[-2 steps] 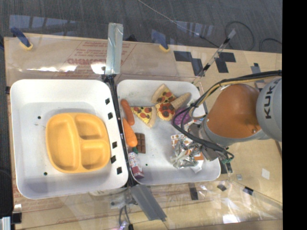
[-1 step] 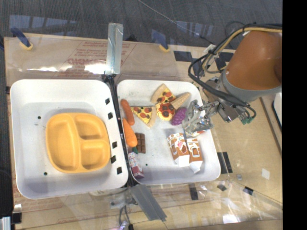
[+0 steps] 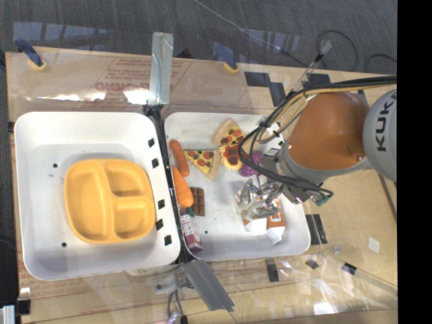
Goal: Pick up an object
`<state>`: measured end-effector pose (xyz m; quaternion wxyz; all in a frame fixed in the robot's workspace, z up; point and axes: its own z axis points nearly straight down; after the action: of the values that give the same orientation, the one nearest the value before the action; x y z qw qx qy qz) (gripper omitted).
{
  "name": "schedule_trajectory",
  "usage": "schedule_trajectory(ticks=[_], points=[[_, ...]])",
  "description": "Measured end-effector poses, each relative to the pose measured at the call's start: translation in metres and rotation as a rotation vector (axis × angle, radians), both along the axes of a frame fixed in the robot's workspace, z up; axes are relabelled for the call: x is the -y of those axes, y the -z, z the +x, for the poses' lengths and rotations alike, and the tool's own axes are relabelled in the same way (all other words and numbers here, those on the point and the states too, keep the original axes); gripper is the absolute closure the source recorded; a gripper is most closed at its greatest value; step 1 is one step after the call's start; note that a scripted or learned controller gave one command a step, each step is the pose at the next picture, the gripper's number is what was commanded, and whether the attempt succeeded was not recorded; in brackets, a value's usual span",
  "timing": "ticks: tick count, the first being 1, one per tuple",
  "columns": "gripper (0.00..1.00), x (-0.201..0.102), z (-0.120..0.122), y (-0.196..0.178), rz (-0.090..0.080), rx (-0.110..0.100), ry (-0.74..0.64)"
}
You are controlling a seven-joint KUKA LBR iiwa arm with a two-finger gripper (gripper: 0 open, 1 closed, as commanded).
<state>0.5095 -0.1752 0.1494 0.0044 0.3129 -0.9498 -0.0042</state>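
The right bin point(image 3: 297, 238) holds several toy foods. A pizza slice point(image 3: 228, 133) lies at the back, with a second slice point(image 3: 201, 160) to its left. Along the left wall lie a red sausage point(image 3: 178, 156), an orange carrot point(image 3: 183, 189), a brown chocolate bar point(image 3: 198, 201) and a small dark-red bottle point(image 3: 190, 232). My gripper point(image 3: 258, 201) hangs low over the bin's right half, just above a white and orange carton point(image 3: 271, 224). A purple piece point(image 3: 250, 165) shows just behind the gripper. The wrist and cables hide what lies under them.
The left bin point(image 3: 30, 133) holds a yellow divided plate point(image 3: 108, 200). The arm's orange band point(image 3: 329, 132) overhangs the right bin's right wall. Black cables point(image 3: 283, 110) loop over the bin's back right corner. A taped divider point(image 3: 160, 69) runs between the bins.
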Motion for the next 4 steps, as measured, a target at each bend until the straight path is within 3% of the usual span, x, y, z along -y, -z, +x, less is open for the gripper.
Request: schedule_trajectory(ticks=[1, 2, 3, 4], points=[[1.0, 0.008, -0.009, 0.06, 0.002, 0.006, -0.316], [1.0, -0.081, 0.006, 0.06, -0.005, 0.002, 0.356], [1.0, -0.099, 0.058, -0.044, -0.007, 0.014, 0.35], [1.0, -0.087, 0.105, -0.086, -0.007, 0.01, 0.316]])
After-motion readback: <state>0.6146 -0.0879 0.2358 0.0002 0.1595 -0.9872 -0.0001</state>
